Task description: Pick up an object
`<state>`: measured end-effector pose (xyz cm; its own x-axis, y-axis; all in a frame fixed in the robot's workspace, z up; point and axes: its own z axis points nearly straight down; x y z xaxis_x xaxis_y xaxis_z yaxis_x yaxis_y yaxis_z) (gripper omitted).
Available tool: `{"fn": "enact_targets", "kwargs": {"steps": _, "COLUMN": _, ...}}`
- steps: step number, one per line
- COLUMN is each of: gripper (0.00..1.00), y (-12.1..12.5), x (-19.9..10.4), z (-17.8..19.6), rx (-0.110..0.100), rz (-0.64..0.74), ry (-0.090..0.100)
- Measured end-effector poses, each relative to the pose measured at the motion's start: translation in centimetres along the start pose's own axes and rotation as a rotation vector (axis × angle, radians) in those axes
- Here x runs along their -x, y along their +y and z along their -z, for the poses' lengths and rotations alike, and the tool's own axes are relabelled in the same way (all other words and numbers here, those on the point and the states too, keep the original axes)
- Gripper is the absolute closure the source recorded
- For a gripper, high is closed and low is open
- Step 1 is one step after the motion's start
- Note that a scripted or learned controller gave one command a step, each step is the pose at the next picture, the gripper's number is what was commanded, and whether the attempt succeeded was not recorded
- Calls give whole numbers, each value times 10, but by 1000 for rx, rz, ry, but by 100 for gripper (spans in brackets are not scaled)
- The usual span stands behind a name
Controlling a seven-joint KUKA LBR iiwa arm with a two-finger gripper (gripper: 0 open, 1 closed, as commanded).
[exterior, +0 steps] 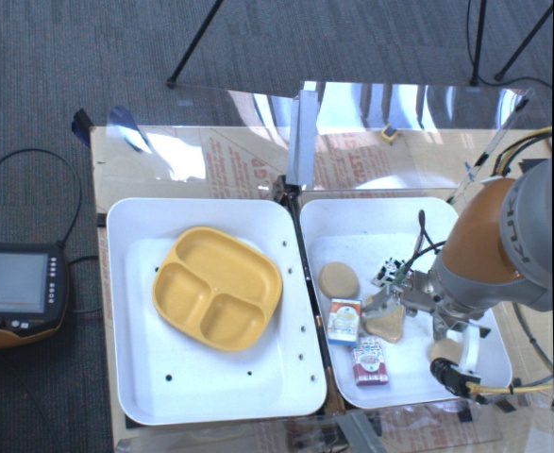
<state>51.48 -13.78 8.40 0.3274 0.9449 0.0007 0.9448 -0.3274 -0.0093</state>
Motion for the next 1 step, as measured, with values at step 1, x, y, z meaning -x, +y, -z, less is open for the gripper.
{"fn": "enact_targets", "kwargs": {"steps": 1, "gripper": 100, "y": -1, "x": 1, "z": 7, "rx": -7, "rz": -7, "ry": 1}}
